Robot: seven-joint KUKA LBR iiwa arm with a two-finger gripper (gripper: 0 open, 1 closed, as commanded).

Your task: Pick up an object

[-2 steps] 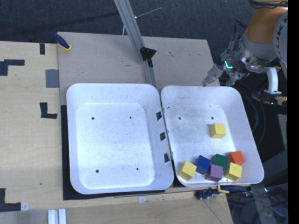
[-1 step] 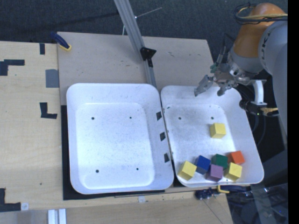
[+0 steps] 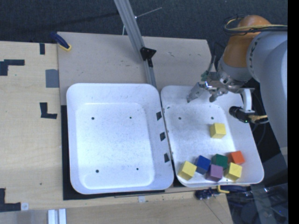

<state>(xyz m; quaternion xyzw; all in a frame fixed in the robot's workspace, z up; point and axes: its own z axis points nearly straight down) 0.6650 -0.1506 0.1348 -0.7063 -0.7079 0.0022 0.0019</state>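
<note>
Nothing's getting picked up yet: the two-finger metal pincer (image 3: 204,95) is hanging spread wide and empty at the upper right, while the lone yellow cube (image 3: 217,130) is sitting below it in the right white bin (image 3: 180,125).

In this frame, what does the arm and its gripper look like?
The arm is a bulky, rounded grey body with an orange band above the wrist, ringed by a thin dark cable. The gripper is small, metallic grey, with two thin fingers. A white bracket and black fitting sit beside the wrist.
</note>
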